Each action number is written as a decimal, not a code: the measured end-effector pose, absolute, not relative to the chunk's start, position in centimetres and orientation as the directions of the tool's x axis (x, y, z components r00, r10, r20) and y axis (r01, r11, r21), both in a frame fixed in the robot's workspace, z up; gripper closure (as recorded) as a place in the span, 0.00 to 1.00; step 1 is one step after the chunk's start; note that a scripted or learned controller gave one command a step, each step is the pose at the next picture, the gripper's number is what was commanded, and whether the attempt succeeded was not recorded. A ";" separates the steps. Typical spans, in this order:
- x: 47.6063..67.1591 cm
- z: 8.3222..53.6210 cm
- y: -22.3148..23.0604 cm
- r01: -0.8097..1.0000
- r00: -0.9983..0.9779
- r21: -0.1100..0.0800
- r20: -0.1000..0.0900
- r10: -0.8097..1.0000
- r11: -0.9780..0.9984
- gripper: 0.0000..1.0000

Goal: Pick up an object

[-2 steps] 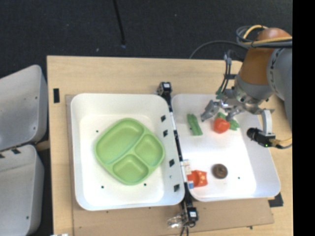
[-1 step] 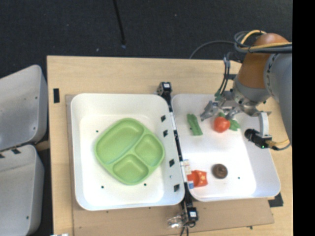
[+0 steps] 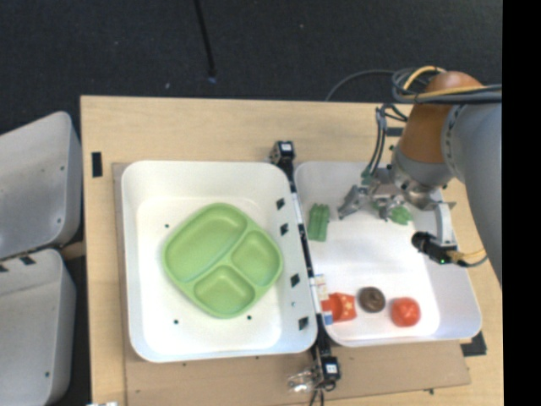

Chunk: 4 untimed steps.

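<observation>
My gripper (image 3: 382, 205) hangs over the far part of the right bin (image 3: 372, 248), open, with its fingers spread left and right. A small green piece (image 3: 400, 216) lies just under its right side; I cannot tell whether they touch. To the left of the gripper, a green block (image 3: 318, 222) lies near the bin's left wall. Along the near wall sit a red and white item (image 3: 340, 307), a brown round object (image 3: 371, 299) and a red ball-like object (image 3: 406, 311).
The left bin (image 3: 148, 311) holds a green divided plate (image 3: 222, 259). A ridge with black clips (image 3: 297, 252) separates the two bins. A black cable with a connector (image 3: 433, 248) trails off the arm over the right bin's right side.
</observation>
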State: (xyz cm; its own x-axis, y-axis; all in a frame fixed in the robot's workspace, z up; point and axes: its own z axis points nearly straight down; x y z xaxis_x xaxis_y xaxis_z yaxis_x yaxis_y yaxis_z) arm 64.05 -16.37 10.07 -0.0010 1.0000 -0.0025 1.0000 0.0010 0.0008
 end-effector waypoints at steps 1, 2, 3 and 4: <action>64.1 11.3 -16.5 1.000 -0.001 0.003 -0.003 1.000 0.001 1.00; 64.4 17.8 -16.8 1.000 -0.001 0.008 -0.003 1.000 0.001 1.00; 64.9 24.3 -17.1 1.000 -0.003 0.008 -0.003 1.000 0.003 1.00; 65.0 26.1 -17.2 1.000 -0.005 0.004 -0.002 1.000 0.005 1.00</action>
